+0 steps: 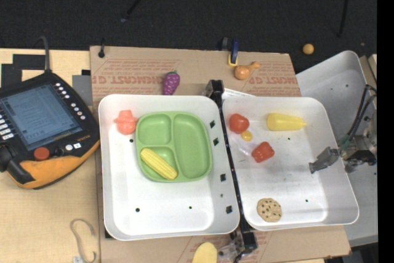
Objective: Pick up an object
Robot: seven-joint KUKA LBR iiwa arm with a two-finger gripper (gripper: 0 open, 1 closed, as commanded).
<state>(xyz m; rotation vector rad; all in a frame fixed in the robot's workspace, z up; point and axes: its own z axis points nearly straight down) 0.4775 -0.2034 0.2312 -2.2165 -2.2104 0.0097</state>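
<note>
At the far left of the frame a control pendant (43,126) with a grey screen and an orange-and-black body lay on the bench; nothing on its screen could be read. Beside it, a sheet of cardboard (141,71) lay under both bins, printed in red with lettering that ran upside down; it seemed to read "CHEMCAST GP", though the letters were faint. A purple grape cluster (171,82) sat on the cardboard just above the left bin.

The left bin (160,212) held a pink toy (125,122) near its upper left corner and a green divided plate (174,146), with a yellow corn cob (159,164) lying in the plate's lower left compartment. Below the bins, at the bottom edge of the frame, lay a yellow rounded object (205,252).

Above the seam between the bins, a blue-and-yellow clamp (233,52) and an orange pear-like toy (244,70) rested on the cardboard. A small orange ball (308,48) lay on the dark floor toward the upper right.

The right bin (295,194) held a red tomato (239,123) with a small yellow piece (246,135) touching it below, a yellow fruit (285,122) to the right, a red pepper (263,152) near the middle, and a chocolate-chip cookie (269,209) near the lower edge.

The gripper (323,161) hovered at the right side of the right bin, well apart from the red pepper to its left and the cookie at its lower left. Nothing lay between its fingers; how wide they stood could not be told.
</note>
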